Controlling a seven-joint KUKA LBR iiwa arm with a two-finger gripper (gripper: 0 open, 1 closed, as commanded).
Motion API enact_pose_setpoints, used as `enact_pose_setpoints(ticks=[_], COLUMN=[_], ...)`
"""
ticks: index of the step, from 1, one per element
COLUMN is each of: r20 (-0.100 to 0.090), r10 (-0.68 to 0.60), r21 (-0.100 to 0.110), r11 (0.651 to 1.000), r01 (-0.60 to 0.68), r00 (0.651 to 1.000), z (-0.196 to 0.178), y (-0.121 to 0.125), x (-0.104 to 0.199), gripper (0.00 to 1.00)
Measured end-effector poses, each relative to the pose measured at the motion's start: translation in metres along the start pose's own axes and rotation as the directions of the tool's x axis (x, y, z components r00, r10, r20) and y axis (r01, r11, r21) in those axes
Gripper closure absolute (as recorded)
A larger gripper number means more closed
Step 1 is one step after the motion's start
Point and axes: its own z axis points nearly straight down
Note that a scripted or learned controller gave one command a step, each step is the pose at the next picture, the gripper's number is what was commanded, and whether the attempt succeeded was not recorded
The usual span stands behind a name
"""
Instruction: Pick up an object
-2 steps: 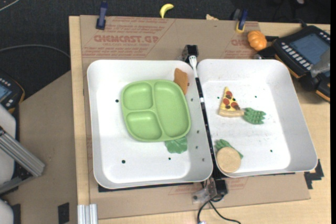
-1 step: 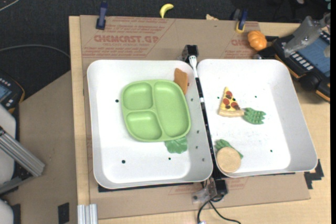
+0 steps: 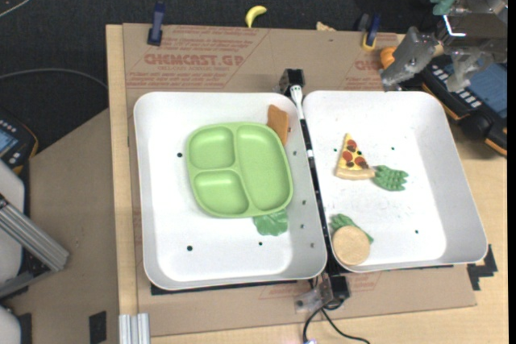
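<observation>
The right bin (image 3: 427, 133) holds a toy pizza slice (image 3: 351, 158) near its middle, with a green leafy piece (image 3: 391, 177) just to its right. A round tan disc (image 3: 351, 245) lies at the bin's front left corner, touching a second green leafy piece (image 3: 347, 223). In the left bin (image 3: 157, 197) lies a green divided plate (image 3: 239, 169), with an orange piece (image 3: 278, 123) at its far right edge and a green leafy piece (image 3: 272, 223) at its front edge. My gripper (image 3: 405, 58) hangs beyond the right bin's far edge, away from all the objects.
The bins sit on a brown board (image 3: 201, 56) held by blue clamps (image 3: 156, 22). A yellow banana-shaped toy (image 3: 255, 14) lies behind the board. A black divider (image 3: 306, 165) runs between the bins. Equipment and cables crowd the top right.
</observation>
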Motion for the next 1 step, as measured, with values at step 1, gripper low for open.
enact_pose_setpoints(ticks=[1], r20=[0.000], r10=[0.001], r21=[-0.003], r11=[1.000], r01=[-0.001], r00=[1.000], z=[0.0004], y=[0.0035], x=[0.0655], gripper=[0.00])
